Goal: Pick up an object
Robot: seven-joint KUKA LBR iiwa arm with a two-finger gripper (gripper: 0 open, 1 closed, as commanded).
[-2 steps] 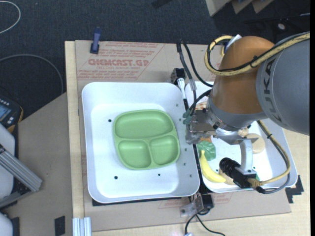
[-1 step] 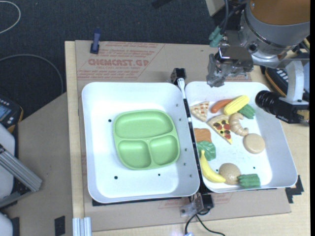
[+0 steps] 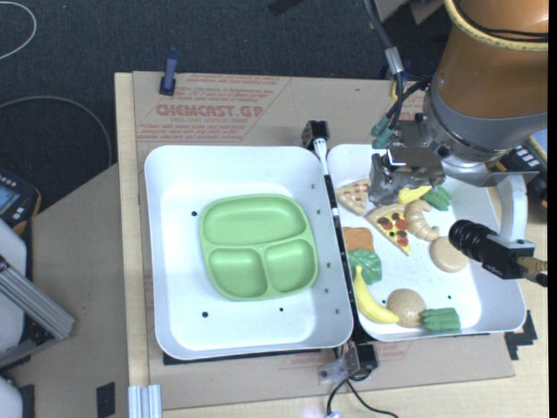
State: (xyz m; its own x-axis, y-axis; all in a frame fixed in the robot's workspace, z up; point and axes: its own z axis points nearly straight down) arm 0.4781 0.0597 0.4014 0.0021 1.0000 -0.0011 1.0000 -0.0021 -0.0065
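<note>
We see two white bins side by side on the table (image 3: 130, 233). The left bin (image 3: 165, 233) holds a green divided tray (image 3: 258, 244), sitting flat near the middle, three compartments.

The right bin (image 3: 500, 312) is crowded with toy food. From the arm side down: a waffle piece (image 3: 352, 197) against the left wall, a pizza slice (image 3: 393, 225) just beside it, a yellow piece (image 3: 414, 196) and a green piece (image 3: 439, 198) near the gripper. A tan knobby piece (image 3: 424, 223) lies right of the pizza slice, a beige round piece (image 3: 447, 255) below it. Lower left: an orange-brown block (image 3: 358, 238), a green leafy piece (image 3: 368, 265) touching it, and a banana (image 3: 372, 302) curving along the left wall. A brown round piece (image 3: 406, 301) sits beside the banana, with a green ridged piece (image 3: 441, 320) just right of it.

The arm (image 3: 496, 50) comes in from the upper right, orange band above a grey wrist. The gripper (image 3: 396, 185) is low over the upper part of the right bin, right at the yellow piece and the top of the pizza slice. We cannot tell how the gripper is set, or whether anything is caught in it; its dark body hides that.

A black cylinder (image 3: 481, 245) juts over the right bin's right side. A blue clip (image 3: 169, 74) lies at the table's far left edge.
</note>
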